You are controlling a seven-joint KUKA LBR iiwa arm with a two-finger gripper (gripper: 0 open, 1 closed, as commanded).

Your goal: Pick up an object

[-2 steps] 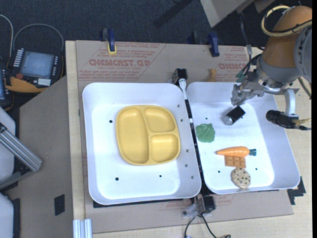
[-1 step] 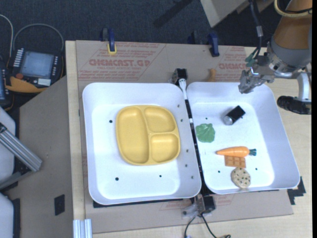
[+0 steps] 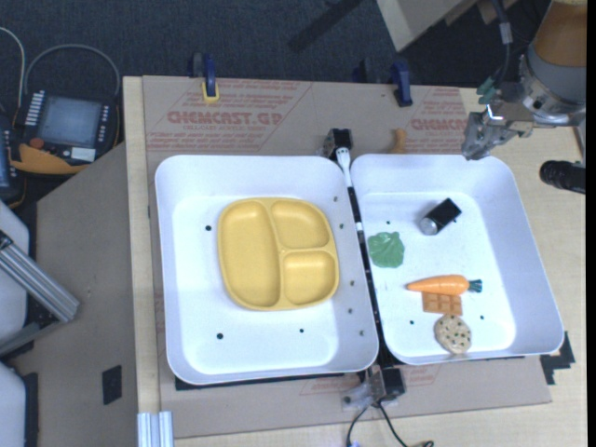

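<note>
The right bin [image 3: 521, 250] holds a small black and silver cylinder [image 3: 440, 217], a green leafy piece [image 3: 386, 250], an orange carrot [image 3: 441, 286] lying on an orange waffle-like block [image 3: 445, 303], and a chocolate-chip cookie [image 3: 453, 333]. My gripper [image 3: 480, 143] hangs above the far right corner of that bin, up and to the right of the cylinder, clear of every object. Nothing is seen between its fingers.
The left bin [image 3: 186, 250] bears a yellow divided tray [image 3: 277, 251]. A black clip [image 3: 339, 142] sits at the far end of the seam between the bins. Blue clamps [image 3: 209, 75] hold the cardboard base at the back edge.
</note>
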